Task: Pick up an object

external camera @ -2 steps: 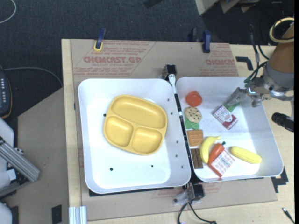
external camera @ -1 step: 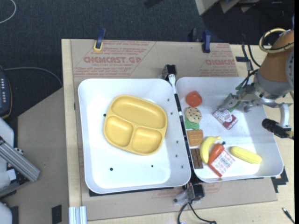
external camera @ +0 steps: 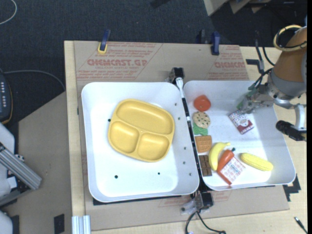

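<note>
The right bin [external camera: 273,135] holds several toy foods. A red tomato [external camera: 202,103], a cookie [external camera: 201,119], a green piece [external camera: 199,129], a cracker [external camera: 203,144] and a chocolate bar [external camera: 205,165] run down its left side. A banana [external camera: 218,153], an orange carrot [external camera: 225,159], a red-and-white packet [external camera: 234,172] and a yellow corn cob [external camera: 257,162] lie near the front. My gripper [external camera: 247,104] reaches in from the right and hangs just above and right of a small red-and-white sachet [external camera: 242,123].
The left bin [external camera: 97,145] holds a yellow divided plate [external camera: 141,129]. A black divider [external camera: 187,130] runs between the bins. Clamps [external camera: 103,43] sit on the cardboard bench at the back.
</note>
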Robot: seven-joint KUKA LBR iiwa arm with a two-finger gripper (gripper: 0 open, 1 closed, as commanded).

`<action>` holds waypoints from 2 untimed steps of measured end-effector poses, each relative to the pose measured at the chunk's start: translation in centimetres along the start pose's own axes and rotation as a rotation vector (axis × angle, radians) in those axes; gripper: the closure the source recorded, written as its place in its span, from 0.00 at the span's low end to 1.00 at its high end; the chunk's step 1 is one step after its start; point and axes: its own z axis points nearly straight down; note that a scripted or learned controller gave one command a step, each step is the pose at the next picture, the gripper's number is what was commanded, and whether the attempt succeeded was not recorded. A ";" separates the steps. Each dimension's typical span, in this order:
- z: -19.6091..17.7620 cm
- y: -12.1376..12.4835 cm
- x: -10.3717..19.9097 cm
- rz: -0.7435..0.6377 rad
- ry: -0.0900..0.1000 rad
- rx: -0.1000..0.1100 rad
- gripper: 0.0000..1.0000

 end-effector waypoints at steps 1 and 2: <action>-4.3 0.5 -0.1 0.001 -0.004 0.007 1.00; -9.3 -0.4 0.1 0.003 -0.003 0.008 1.00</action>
